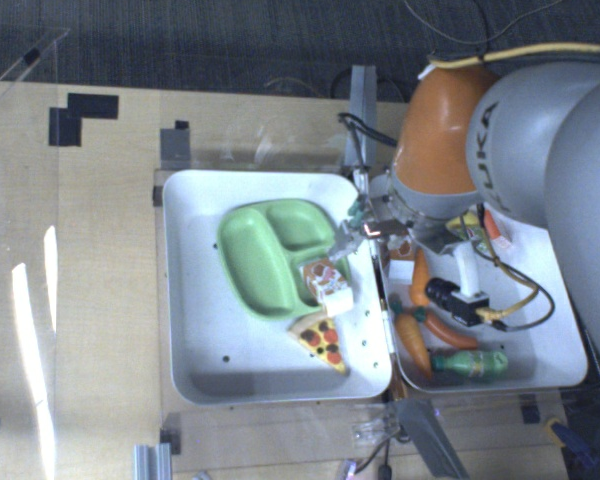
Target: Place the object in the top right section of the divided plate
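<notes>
The green divided plate point(270, 258) sits in the left white bin point(195, 298). A small toy food piece point(326, 279) – white with red and brown – rests on the plate's lower right edge. The pincer point(352, 230) hangs just above it, at the plate's right rim; I cannot tell how it is set. A pizza slice point(320, 338) lies near the plate. Carrots point(412, 336) and a green bottle point(470, 364) lie in the right bin point(560, 358).

the divided plate point(265, 258) lies in the left bin point(195, 298), toward its back right. a small boxed item point(327, 279) rests at the plate's front right rim, and a pizza slice point(321, 339) lies just in front of it near the bin's right wall. in the right bin point(555, 268), carrots point(416, 336) and a bottle point(470, 364) lie along the front left corner
</notes>
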`<act>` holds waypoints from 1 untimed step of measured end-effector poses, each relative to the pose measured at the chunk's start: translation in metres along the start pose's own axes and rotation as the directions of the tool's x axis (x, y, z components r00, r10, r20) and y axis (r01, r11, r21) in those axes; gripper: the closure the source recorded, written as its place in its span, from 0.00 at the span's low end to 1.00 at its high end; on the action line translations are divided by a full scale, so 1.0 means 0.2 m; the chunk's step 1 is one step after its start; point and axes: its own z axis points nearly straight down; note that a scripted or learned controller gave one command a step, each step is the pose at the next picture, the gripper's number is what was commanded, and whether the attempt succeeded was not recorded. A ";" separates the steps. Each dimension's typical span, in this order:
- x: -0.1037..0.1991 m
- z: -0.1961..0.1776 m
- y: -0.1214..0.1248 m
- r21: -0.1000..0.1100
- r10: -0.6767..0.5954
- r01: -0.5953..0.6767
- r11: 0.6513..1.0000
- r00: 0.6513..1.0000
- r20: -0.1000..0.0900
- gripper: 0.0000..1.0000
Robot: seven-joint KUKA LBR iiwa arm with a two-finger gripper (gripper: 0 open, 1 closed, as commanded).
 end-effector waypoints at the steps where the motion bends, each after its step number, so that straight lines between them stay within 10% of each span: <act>1: 0.00 0.00 0.00 0.000 0.000 0.000 1.000 1.000 0.000 0.00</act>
